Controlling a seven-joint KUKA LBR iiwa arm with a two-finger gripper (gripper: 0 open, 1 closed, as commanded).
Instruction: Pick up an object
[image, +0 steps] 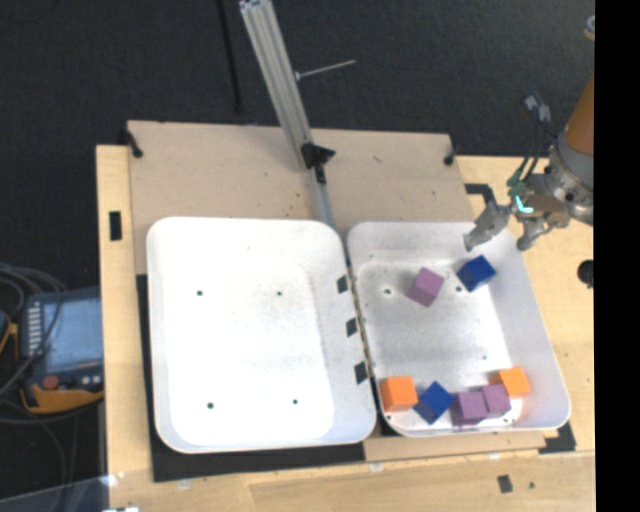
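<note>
My two fingers were spread apart, one at the left (482, 228) and one at the right, and nothing was between them, so my gripper (506, 232) held no object. It hung over the far right corner of the right bin (530, 330), near the rim. The closest thing to me was a blue cube (476, 272), just below my fingers and a little to the left, lying tilted on the white floor. Near to it, further left, was a purple cube (425, 286).

I judged that I was in the approach step, before any grasp. The next move called for coming down with the fingers on both sides of the blue cube, turned to match its faces, and then closing. The cube was free on all sides, but the bin wall was close behind it.

Along the near edge of the same bin lay the other pieces in a row: an orange cube (399, 392), a second blue cube (434, 401), two purple cubes (481, 405) touching each other, and another orange cube (515, 381). The left bin (170, 330) stood beside, both on a wooden bench (220, 170). A metal rail (280, 80) went up behind, and a pendant with cables (62, 345) lay at the far left on a dark floor
</note>
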